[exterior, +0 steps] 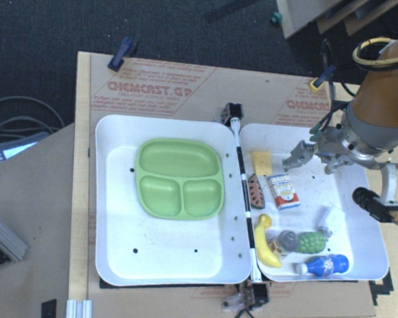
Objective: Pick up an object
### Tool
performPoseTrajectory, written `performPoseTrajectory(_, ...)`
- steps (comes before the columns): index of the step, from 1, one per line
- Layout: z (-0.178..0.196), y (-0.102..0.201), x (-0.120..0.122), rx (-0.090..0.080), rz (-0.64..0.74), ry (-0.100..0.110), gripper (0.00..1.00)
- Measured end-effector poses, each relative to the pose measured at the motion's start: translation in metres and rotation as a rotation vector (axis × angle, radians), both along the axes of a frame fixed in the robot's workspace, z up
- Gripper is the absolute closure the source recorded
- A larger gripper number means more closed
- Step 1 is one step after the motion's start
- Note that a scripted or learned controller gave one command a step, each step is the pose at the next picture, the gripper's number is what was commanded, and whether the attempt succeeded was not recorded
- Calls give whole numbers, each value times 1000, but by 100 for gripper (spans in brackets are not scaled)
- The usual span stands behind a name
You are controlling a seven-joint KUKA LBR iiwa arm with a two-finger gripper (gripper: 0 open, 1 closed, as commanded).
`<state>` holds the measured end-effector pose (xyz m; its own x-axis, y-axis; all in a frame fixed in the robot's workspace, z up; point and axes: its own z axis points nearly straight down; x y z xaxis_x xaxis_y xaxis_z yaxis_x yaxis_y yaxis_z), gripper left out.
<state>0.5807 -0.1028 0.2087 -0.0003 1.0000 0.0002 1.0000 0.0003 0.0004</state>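
The gripper (318, 157) hangs over the right bin (366, 225), fingers spread wide with nothing between them, likely poised to descend. Nearest below it lies a small carton (283, 192); farther off, the banana (266, 242) and blue bottle (325, 265).

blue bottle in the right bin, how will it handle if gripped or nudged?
The bottle lies on its side, so it will probably roll if nudged. It looks small and plastic, likely light. Its rounded body may slip between fingers. It lies near the bin wall, which might cramp access.
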Motion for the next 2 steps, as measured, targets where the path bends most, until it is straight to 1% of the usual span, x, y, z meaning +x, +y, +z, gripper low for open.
performPoseTrajectory(1,-122,-17,14,0,-1,2,0)
performPoseTrajectory(2,-124,-27,5,1,-1,3,0)
